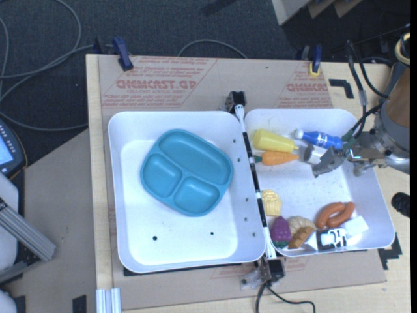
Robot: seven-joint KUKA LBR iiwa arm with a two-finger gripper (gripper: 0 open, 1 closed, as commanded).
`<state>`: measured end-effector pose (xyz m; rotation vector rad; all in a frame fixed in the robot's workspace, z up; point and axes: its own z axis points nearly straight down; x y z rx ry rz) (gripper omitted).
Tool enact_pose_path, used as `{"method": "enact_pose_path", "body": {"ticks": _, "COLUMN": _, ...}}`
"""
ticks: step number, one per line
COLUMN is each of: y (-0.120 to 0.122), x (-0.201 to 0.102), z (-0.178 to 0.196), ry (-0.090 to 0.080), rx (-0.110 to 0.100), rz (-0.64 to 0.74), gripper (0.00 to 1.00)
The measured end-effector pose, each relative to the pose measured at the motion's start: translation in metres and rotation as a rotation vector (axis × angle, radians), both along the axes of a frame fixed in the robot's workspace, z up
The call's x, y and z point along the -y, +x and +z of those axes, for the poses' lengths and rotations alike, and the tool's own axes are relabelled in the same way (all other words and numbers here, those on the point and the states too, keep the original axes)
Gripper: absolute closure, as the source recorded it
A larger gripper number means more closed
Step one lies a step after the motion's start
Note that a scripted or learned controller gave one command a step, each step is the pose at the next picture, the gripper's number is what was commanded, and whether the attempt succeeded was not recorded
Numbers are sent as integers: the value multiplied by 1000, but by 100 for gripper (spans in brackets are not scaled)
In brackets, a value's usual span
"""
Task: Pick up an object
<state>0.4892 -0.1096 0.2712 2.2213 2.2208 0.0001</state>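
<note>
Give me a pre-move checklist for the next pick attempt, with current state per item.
1. Gripper over the right bin, where the objects are: ok.
2. Nothing seen between its fingers, so free to pick: ok.
3. Finger opening wide enough for a grasp: cannot tell, the view is too small and slanted.
4. Nearest candidates, carrot, yellow piece and blue-and-white bottle, lie close together, so a clean single grasp is doubtful: not ok.
5. Easier target available: the sausage lies apart from that group, though close to the black-and-white item: ok.
6. Gripper height above the bin floor: cannot tell from one slanted view.
</note>
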Motion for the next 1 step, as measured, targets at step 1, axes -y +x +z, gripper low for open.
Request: {"method": "enact_pose_path", "body": {"ticks": 1, "y": 92, "x": 32, "z": -147, "ry": -1, "rx": -4, "rz": 1, "gripper": 0}}
